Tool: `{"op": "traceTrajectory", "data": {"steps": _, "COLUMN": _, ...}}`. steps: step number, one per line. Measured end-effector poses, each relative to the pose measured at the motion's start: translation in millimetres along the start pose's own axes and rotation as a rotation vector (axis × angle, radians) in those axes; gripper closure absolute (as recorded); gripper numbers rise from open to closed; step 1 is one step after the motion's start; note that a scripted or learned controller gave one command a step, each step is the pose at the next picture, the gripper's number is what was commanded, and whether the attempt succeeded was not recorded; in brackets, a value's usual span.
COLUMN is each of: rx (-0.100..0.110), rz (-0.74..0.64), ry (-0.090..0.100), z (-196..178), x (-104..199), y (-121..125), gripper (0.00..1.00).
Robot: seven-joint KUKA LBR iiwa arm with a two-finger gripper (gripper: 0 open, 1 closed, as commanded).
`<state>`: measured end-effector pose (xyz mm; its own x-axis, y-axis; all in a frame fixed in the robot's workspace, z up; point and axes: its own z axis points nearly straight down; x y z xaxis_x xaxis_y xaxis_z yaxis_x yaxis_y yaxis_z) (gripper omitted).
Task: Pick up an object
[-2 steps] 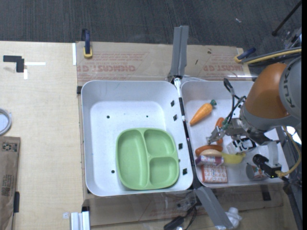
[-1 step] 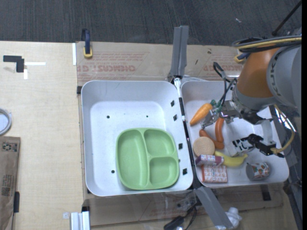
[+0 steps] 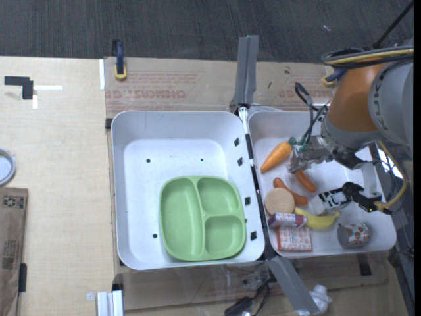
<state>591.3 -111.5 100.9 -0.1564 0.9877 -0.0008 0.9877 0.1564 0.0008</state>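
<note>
The right bin [image 3: 263,120] holds a heap of toy food. An orange carrot [image 3: 275,155] lies at its left side, and a second orange piece [image 3: 304,180] lies just right of it. Below those sit a tan round cookie [image 3: 280,201], a yellow banana [image 3: 320,220], a red-and-white box [image 3: 293,239] and a small round tin [image 3: 355,234]. My gripper [image 3: 301,161] is down in this bin, between the carrot and the second orange piece, right above the latter. The arm's grey and orange wrist [image 3: 358,104] rises behind it.
The left bin [image 3: 131,176] carries a green divided plate [image 3: 202,217] at its front. A grey upright post [image 3: 247,71] stands behind the wall between the bins. A blue-handled clamp [image 3: 118,58] sits at the bench's back left. Black cables loop beside the wrist.
</note>
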Motion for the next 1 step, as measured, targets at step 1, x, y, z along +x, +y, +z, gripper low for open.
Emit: {"op": "traceTrajectory", "data": {"steps": 1, "rx": 0.003, "rz": 0.265, "ry": -0.001, "z": -94.6, "x": 15.1, "y": -4.7, "gripper": 1.00}}
